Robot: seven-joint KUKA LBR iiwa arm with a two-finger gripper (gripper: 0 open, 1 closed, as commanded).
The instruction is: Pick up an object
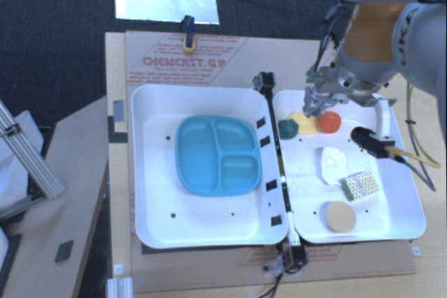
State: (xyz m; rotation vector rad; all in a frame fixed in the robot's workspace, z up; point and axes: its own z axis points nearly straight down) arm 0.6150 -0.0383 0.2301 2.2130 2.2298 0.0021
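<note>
Two white plastic bins sit side by side on the flat brown surface (230, 52). Both bins are shallow and smooth, with round corners.

The left bin (154, 209) holds one blue plate (216, 153). The plate is smooth, has round corners, and is split into three parts.

The right bin (391, 209) holds six small things:
- one dark green lump (288, 128)
- one pale yellow piece (306, 125)
- one round orange-red ball (330, 123)
- one white lumpy thing (333, 162)
- one little block (360, 185) with a green and white pattern
- one flat, round tan disc (341, 216)

The green lump, the yellow piece and the ball lie in a row at the back of the bin. The green lump and the yellow piece touch.

The grey metal pincer (316, 107) hangs low at the back of the right bin. It is just above the yellow piece and just beside the ball. I cannot tell if the pincer is open or closed, or if it touches the yellow piece.
</note>
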